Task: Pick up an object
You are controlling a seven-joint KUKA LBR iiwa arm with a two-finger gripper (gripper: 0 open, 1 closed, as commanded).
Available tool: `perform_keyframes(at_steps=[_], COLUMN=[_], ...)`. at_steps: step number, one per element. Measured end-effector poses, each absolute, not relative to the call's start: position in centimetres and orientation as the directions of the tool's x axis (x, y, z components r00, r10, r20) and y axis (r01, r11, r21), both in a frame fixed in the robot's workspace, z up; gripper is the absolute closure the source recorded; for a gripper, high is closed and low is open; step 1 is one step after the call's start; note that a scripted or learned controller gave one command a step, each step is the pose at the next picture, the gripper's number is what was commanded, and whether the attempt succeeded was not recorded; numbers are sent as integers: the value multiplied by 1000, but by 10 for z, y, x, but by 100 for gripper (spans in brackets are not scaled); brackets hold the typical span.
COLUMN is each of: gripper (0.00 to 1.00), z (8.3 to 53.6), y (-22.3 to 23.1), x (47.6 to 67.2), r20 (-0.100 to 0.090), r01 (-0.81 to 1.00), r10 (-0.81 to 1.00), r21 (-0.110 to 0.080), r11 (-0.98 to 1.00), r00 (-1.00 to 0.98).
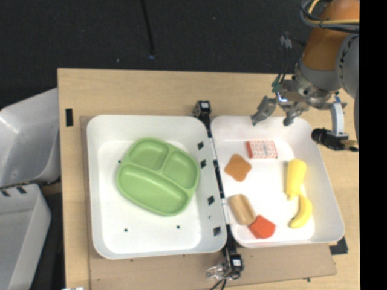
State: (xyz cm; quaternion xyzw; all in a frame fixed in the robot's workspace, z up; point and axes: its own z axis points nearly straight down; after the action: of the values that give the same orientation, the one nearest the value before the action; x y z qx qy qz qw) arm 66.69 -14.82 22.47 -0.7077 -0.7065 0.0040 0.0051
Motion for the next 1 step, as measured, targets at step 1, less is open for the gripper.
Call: perform_keyframes(at_steps=[1], gripper=[0], z=[235], y=[-148], x=[669], r20=[0], r01=[1000], r10=[1000], r21=[2], r11=[0], r00=[0])
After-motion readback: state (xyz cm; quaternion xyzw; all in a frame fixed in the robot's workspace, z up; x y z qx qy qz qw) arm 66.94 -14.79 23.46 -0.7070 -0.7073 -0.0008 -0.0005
